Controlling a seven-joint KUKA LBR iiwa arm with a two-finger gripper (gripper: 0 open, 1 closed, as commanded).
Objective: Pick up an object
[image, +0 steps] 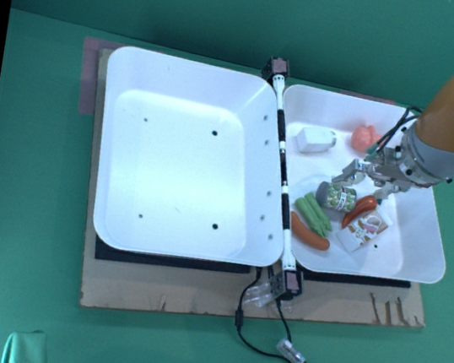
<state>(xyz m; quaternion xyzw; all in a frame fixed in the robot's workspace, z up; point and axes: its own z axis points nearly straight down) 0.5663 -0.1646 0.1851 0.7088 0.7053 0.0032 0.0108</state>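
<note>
My gripper (366, 180) hangs over the right bin (421, 250), its fingers spread open just above and right of a small can with a green label (336, 196). Nothing sits between the fingers. Below it lie a red chili pepper (360, 211) and a white snack packet (363, 230). Green bean pods (313, 215) and an orange carrot (310, 232) lie at the bin's near left. A white box (316, 139) and an orange-red lump (365, 137) rest at the far side.
The left bin (184, 157) stands beside the right one, split by a black-and-white bar (281, 155). Both rest on cardboard (183, 298) on green cloth. Cables (286, 348) trail off the front edge.
</note>
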